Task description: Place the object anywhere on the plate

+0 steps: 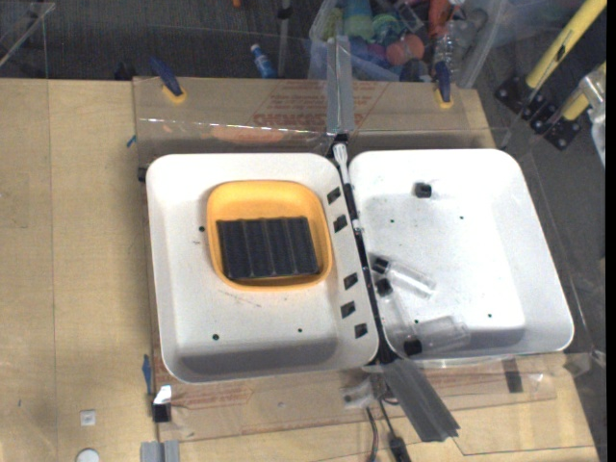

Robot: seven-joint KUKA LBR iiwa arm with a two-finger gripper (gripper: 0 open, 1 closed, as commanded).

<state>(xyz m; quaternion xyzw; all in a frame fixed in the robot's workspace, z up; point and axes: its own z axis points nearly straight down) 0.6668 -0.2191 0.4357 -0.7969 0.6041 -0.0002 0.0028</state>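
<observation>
You can't tell the pincer's state from this view, open or shut.

The object (268,248) is a flat black rectangular block w/ lengthwise ribs, matte. It lies on the plate (223,203), roughly centred and a bit toward the front edge. The plate is a rounded-square dish, glossy orange-yellow w/ a raised rim, and it sits in the left bin (178,287), nearer that bin's right side.

Both bins are shallow white plastic w/ rounded corners and a few small dark dots on the floor. They touch along a dark centre strip (348,248) that carries small black tabs.

In the right bin (525,277) you've got a small black bit (422,191) near the back. A clear, prob. plastic piece (412,279) lies near the left wall, just beside a dark scrap (380,268). It's too small to name.

The counter (67,258) is pale wood, matte. Behind it a clear tub (404,12) holds mixed coloured items.
</observation>
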